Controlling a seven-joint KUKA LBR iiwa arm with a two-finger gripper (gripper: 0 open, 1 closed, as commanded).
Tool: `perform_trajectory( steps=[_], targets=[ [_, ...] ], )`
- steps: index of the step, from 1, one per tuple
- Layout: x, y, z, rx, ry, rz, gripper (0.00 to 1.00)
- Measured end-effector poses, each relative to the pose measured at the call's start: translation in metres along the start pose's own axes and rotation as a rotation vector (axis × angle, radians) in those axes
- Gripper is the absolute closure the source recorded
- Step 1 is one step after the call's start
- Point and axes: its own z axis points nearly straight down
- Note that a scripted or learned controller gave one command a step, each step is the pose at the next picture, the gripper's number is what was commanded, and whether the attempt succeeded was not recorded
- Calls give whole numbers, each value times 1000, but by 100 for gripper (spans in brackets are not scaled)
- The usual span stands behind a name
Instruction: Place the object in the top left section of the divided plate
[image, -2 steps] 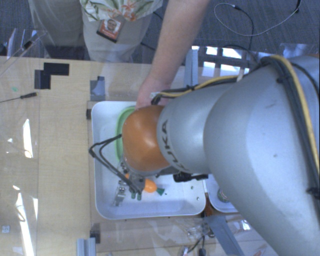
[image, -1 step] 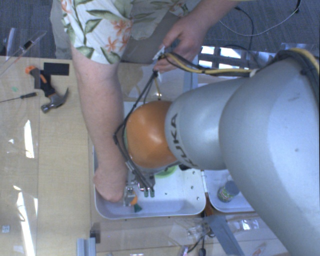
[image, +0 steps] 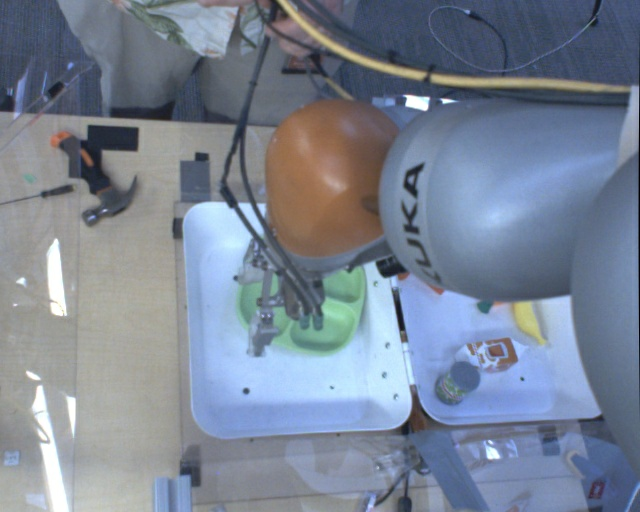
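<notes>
Gripper of mine hung low over the green divided plate in the left bin — grip state unclear, object unseen between them — top-left section just beneath.

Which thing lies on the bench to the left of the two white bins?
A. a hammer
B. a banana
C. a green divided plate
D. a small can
A. The hammer lies on the wooden bench, left of the left bin; the green divided plate is inside that bin, and the banana and the small can are in the right bin.
</notes>
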Motion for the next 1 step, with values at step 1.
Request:
perform_trajectory(
  steps=[1],
  targets=[
    [15, -1, -60, 2, 5, -276, 0]
  ],
)
